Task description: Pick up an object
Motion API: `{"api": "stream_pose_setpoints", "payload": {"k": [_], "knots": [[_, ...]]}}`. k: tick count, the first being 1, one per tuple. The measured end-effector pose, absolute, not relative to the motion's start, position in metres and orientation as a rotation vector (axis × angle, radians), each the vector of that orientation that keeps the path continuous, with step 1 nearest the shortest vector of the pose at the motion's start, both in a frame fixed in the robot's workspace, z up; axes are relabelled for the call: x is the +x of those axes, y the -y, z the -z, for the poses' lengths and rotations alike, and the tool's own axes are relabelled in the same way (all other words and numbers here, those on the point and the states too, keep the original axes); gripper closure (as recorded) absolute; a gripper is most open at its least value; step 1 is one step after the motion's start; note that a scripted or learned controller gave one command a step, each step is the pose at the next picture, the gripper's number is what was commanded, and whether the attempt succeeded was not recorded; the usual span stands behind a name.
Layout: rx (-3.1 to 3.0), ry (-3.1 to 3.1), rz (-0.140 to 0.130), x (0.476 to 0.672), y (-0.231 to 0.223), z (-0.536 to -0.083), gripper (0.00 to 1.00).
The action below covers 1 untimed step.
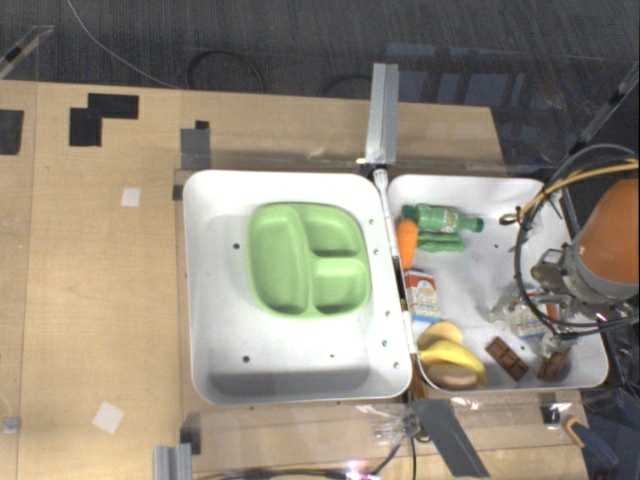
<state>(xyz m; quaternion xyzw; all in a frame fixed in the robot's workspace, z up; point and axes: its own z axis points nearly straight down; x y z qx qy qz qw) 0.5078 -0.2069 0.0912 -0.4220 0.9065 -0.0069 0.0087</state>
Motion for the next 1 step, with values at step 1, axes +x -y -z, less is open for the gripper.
{"api": "stream_pose_setpoints", "payload": {"k": [1], "knots": [[-1.882,-2.496,0.023,0.5111,0.205,-0.0912,0.0]]}}
